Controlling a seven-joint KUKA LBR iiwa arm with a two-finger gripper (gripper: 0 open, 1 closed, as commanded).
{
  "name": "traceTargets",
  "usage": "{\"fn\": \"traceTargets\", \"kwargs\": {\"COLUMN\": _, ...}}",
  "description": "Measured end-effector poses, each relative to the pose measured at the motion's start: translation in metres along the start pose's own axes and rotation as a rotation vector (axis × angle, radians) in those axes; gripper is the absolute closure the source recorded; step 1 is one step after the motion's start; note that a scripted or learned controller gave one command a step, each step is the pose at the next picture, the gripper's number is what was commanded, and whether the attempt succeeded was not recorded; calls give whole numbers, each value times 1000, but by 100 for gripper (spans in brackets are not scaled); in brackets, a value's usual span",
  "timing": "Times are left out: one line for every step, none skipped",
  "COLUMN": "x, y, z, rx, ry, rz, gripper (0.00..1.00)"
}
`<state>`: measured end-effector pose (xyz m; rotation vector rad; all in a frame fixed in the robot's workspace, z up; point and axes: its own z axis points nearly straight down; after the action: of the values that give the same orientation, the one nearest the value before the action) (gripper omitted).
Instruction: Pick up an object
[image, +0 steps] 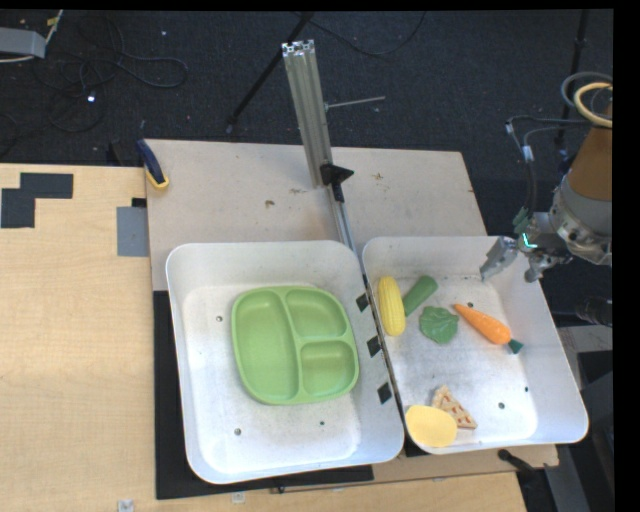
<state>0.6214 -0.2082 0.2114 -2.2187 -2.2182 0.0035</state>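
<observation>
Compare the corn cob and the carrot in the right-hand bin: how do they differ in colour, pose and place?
The corn cob is yellow; the carrot is orange with a small green end. The corn cob lies nearly straight up the picture; the carrot lies on a slant. The corn cob sits by the bin's left wall, the carrot toward the right. Both are long toy foods lying flat in the same white bin.

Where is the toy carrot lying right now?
The carrot lies in the right-hand bin toward its right wall, just right of the green leaf piece and below the pincer.
</observation>
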Motion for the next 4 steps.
{"fn": "traceTargets", "kwargs": {"x": 0, "y": 1, "z": -1, "rx": -3, "ry": -1, "rz": 0, "gripper": 0}}
{"fn": "traceTargets", "kwargs": {"x": 4, "y": 0, "z": 63, "rx": 3, "ry": 0, "rz": -2, "gripper": 0}}
{"fn": "traceTargets", "kwargs": {"x": -1, "y": 8, "z": 118, "rx": 2, "ry": 0, "rz": -3, "gripper": 0}}
{"fn": "traceTargets", "kwargs": {"x": -1, "y": 9, "z": 121, "rx": -3, "ry": -2, "rz": -4, "gripper": 0}}
